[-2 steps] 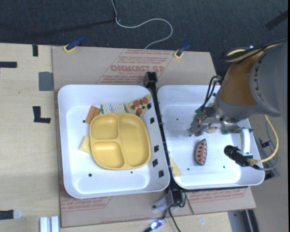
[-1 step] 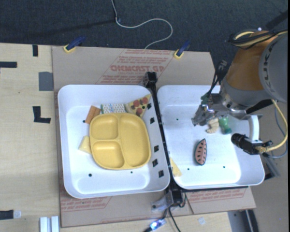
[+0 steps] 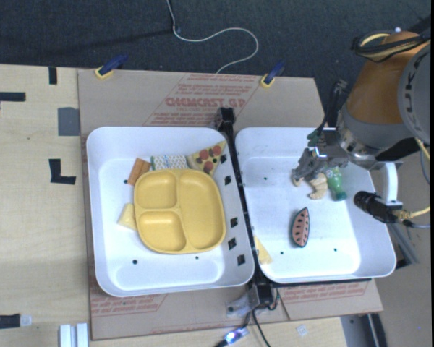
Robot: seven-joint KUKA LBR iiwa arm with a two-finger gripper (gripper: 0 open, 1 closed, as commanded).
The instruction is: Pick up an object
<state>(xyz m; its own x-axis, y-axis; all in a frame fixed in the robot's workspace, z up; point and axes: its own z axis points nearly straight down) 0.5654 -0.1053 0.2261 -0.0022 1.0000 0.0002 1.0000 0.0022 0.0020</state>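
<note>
Watermelon slice: a toy slice of watermelon (image 3: 299,228), red with dark seeds, lies flat on the floor of the right bin (image 3: 275,154), near the middle and a bit toward the front. Nothing touches it.

Green and tan toys: a small green thing (image 3: 336,185) and a tan thing (image 3: 318,186) lie side by side near the back right of the same bin. They are small and hard to name.

Gripper: the gripper (image 3: 307,170) hangs over the right bin, just beside the tan and green toys and well apart from the watermelon slice. Its grey fingers point down and to the left. I cannot tell if they are open or closed, and I cannot see any toy between them.

Arm: the grey arm with its orange band (image 3: 380,78) comes in from the right side and bends down to the bin.

Left bin: the left bin (image 3: 101,194) holds a yellow plate (image 3: 179,210) with three parts. Flat toys peek out from behind it: an orange-brown piece (image 3: 138,169), a pale checked piece (image 3: 168,163) and a pizza slice (image 3: 210,155). A yellow wedge (image 3: 126,215) sticks out on the plate's left side.

Under the bins: both bins sit on a brown cardboard sheet (image 3: 202,100) held by blue and yellow clips (image 3: 111,66).

Cable: a thin white cable (image 3: 217,35) curls on the dark floor behind the bench.
</note>
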